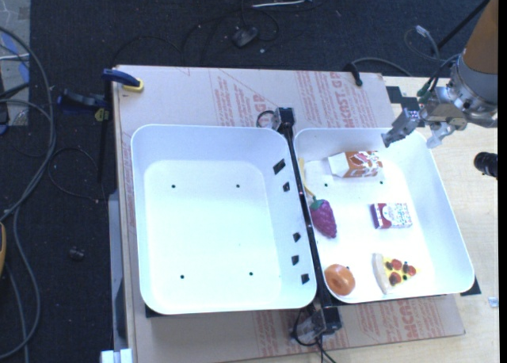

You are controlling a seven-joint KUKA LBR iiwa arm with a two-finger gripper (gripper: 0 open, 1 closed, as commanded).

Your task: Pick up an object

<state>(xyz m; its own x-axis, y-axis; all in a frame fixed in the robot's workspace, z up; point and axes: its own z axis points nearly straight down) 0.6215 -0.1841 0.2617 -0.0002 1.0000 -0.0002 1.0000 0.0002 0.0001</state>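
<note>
- Camera view: the gripper (416,130) hangs over the far right corner of the right bin (444,195), fingers spread apart with nothing between them; one dark finger (398,131) points down toward the bin's far edge.
- The nearest candidate is a small carton with a red-and-orange print (356,164), lying flat near the bin's far edge, left of and nearer the camera than the fingers, clearly apart from them.
- Further in lie a small red-and-white carton (391,215) at the bin's middle, a purple grape-like toy (323,218) against the left wall, an orange round fruit (340,279) in the near left corner, and a pale wedge with red and dark dots (393,272) by the near edge.
- The left bin (150,147) shows bare white floor.
- Risk, as I judge it: descending from here, the fingers would meet the bin's rim or bare floor, since no object sits under them.
- The flat carton may slide or tip if one finger lands on it, so the arm needs shifting first.
</note>
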